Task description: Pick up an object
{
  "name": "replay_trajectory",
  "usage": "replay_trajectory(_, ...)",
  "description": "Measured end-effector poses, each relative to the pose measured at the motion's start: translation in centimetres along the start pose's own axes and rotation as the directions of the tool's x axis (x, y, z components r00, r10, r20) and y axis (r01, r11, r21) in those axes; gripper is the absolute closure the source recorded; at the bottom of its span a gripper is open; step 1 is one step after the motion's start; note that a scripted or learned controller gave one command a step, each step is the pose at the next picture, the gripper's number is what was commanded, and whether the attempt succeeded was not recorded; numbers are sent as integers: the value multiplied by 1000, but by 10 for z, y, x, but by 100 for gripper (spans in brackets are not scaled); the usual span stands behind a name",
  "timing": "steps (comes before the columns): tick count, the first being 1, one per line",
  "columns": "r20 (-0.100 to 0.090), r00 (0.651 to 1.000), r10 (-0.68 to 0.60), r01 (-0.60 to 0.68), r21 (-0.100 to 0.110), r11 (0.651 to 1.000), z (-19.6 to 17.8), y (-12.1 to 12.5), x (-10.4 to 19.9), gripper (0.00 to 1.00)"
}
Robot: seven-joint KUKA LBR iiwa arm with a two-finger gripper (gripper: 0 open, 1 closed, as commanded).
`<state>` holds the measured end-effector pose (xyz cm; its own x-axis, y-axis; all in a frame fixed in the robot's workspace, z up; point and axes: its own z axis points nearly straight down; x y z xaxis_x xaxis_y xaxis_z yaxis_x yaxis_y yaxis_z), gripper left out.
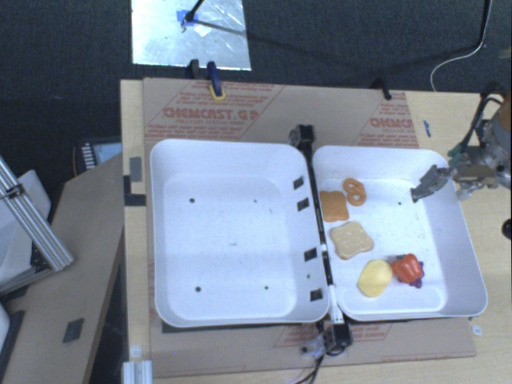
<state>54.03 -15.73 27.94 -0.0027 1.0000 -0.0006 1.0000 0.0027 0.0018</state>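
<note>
A single fixed camera looks down from above at a slant, set far enough back to take in the whole bench [264, 106] and some dark floor beyond it along the top of the frame. The two white bins sit in the middle: the left bin [164, 214] fills the centre-left, the right bin [460, 246] the centre-right, their shared divider running nearly vertically, slightly left of true. The bench's far edge lies across the upper third, its near edge along the bottom. The arm [488, 158] enters at the right edge, around mid-height. A metal frame [28, 214] shows at the left edge.
</note>
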Motion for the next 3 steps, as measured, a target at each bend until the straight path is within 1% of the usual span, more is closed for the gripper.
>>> replay_trajectory(1, 6, 1000, -3, 3, -19, 1000, -215, 18, -10, 0)
replay_trajectory(2, 3, 1000, -7, 7, -6, 1000, -217, 17, -9, 100)
replay_trajectory(3, -2, 1000, -4, 4, -1, 1000, -221, -56, 29, 100)
